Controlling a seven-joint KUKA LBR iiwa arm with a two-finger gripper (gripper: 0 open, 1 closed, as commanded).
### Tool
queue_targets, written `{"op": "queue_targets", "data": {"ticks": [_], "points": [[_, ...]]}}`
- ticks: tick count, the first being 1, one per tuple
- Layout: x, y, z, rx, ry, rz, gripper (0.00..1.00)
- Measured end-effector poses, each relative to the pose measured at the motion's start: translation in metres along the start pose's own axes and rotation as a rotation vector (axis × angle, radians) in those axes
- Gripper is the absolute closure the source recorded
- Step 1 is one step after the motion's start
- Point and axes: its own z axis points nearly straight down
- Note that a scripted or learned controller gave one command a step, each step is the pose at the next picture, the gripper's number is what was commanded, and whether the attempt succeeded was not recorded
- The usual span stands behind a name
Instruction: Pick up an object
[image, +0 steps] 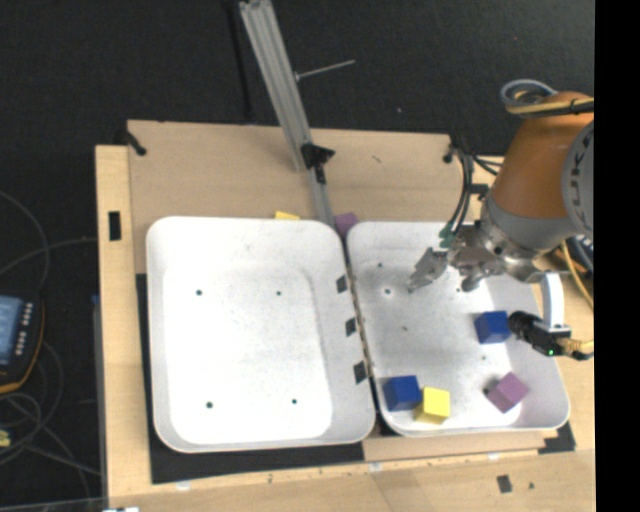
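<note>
My tool hangs over the upper part of the right bin, and I cannot tell at this slant whether it is released or clenched; nothing appears to be caught in it. So the pick looks undone. The candidates lie on the bin floor: a blue cube near the tool, another blue cube touching a yellow cube, and a purple block apart. I can read no writing anywhere.

floor: dark, cables trailing at left | bench: pale wood board, black clips at rear corners | metal pole: slants up from rear edge
</note>
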Motion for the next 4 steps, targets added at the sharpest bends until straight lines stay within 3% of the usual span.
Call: {"op": "queue_targets", "data": {"ticks": [1, 2, 3, 4], "points": [[-0.076, 0.019, 0.076, 0.008, -0.003, 0.002, 0.00], [-0.085, -0.052, 0.098, -0.015, -0.002, -0.011, 0.00], [-0.084, -0.036, 0.010, -0.007, -0.004, -0.007, 0.00], [-0.103, -0.050, 0.092, -0.021, -0.012, -0.007, 0.00]]}}
